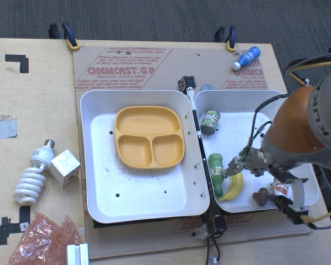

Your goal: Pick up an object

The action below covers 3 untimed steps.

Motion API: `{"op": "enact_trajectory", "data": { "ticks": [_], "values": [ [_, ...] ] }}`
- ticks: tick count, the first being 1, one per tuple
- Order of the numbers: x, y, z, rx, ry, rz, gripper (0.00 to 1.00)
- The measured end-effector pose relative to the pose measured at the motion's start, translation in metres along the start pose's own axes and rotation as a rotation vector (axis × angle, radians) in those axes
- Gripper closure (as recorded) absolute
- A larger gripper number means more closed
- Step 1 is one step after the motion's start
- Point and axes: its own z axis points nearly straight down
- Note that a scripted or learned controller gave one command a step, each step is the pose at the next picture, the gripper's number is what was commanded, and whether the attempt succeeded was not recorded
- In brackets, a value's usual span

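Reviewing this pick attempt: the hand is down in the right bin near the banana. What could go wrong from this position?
1. The hand sits where the banana and the green bottle lie side by side, so closing might catch both, or nudge one and grip neither.
2. Both lie against the right bin's left wall, which could block a finger from getting around them.
3. The banana's curved shape may let it slip out on lifting.

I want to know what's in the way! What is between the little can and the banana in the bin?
In the camera view, bare white bin floor lies between the can and the banana; the green bottle stands just left of that line.
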Motion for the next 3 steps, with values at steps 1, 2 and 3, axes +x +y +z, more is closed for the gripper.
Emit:
{"op": "enact_trajectory", "data": {
  "ticks": [1, 2, 3],
  "values": [
    [-0.0001, 0.0016, -0.0098, -0.002, 0.0, 0.0, 1.0],
    [-0.0001, 0.0016, -0.0098, -0.002, 0.0, 0.0, 0.0],
    [-0.0007, 0.0034, -0.0197, -0.005, 0.0, 0.0, 1.0]
  ]
}}
